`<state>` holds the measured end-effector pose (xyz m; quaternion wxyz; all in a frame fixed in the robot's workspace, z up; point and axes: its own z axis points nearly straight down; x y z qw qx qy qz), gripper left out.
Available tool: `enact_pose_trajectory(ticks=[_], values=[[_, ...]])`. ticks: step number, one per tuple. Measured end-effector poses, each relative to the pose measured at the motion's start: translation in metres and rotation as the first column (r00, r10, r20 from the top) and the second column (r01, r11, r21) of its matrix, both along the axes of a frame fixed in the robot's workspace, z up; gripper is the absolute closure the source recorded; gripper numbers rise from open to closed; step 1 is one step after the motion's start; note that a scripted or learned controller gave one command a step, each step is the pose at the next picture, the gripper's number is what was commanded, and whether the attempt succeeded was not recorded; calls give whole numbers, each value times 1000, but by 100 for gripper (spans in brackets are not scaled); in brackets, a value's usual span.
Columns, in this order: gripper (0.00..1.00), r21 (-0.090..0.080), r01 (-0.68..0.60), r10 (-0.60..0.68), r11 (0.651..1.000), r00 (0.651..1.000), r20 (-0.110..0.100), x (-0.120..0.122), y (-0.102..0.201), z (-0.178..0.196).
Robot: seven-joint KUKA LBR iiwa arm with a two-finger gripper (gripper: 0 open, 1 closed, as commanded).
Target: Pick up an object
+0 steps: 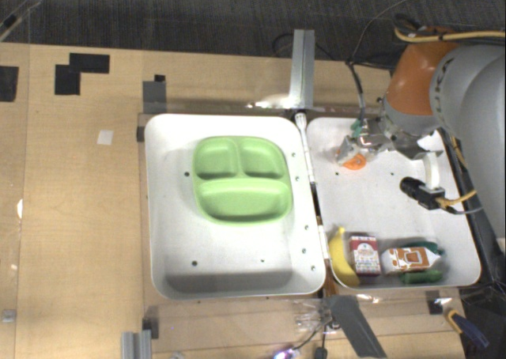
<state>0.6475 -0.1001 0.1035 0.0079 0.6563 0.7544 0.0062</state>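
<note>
Gripper (357,144): upper part of right bin (395,191), low over an orange bit (356,162); we can't tell its state.
Left bin (166,215): green tray (239,178) at centre.
Right bin bottom: banana (338,255), red carton (364,255), brown carton (408,258), green item (419,276), all close tog.

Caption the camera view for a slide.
Gripper low over a small orange object in the right bin; green tray left.

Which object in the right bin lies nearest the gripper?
The small orange object, right beside the gripper at the bin's far end; the banana and both cartons lie along the near edge.
</note>
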Motion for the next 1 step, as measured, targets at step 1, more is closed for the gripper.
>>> enact_pose_trajectory(ticks=[1], values=[[100,3,47,-47,999,999,-13,23,97,84]])
